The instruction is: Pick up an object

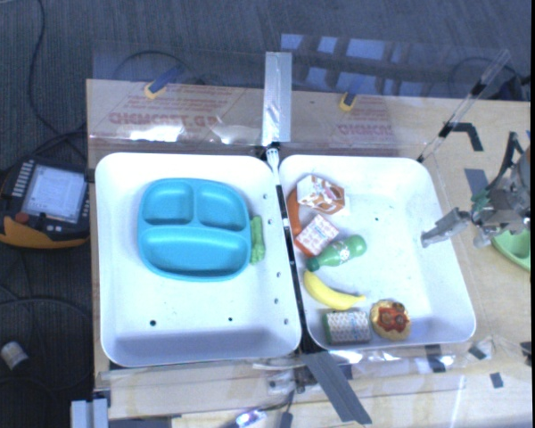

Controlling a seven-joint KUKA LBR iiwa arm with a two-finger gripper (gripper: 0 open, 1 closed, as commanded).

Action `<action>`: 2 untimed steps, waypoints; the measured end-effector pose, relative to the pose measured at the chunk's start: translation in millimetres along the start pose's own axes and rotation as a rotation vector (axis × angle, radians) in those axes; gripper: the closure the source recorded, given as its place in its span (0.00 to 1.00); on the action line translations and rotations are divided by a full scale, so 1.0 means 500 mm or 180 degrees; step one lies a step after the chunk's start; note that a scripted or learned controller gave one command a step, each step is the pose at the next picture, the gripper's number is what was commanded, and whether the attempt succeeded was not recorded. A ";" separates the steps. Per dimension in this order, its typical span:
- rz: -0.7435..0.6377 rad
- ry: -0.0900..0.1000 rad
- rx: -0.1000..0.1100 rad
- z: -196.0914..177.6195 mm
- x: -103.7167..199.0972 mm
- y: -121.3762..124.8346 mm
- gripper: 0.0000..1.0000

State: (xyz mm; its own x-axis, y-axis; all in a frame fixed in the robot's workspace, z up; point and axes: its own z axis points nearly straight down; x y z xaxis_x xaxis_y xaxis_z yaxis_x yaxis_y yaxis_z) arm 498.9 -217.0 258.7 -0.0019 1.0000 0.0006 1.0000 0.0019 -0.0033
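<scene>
Banana (333,292) is what we are seeing lying in the right bin (428,239), just beside the green bottle (340,251) and the grey block (347,326). Our gripper (446,227) is hovering at that bin's right rim, grasping nothing; its grip state we cannot tell.

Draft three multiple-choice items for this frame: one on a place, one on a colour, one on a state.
1. Where is the blue divided plate?
A. left bin
B. right bin
C. on the bench

2. What colour is the banana?
A. red
B. yellow
C. blue

3. How does the gripper stand to the objects?
A. pressed on the banana
B. over the right bin's right edge, apart from them
C. inside the left bin

Answers: 1 A, the plate lies in the left bin. 2 B, it is plainly yellow. 3 B, it sits by the right bin wall, clear of the pile.
</scene>
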 end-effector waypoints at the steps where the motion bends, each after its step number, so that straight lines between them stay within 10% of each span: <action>1: 0.0349 0.0001 0.0006 0.228 0.157 0.132 0.00; 2: 0.0226 -0.0017 -0.0056 0.327 0.205 0.201 0.00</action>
State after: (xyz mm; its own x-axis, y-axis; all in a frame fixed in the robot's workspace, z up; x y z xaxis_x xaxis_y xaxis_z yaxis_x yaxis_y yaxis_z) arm 598.8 -114.5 94.9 0.0693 0.9976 -0.0043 0.9975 -0.0692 0.0145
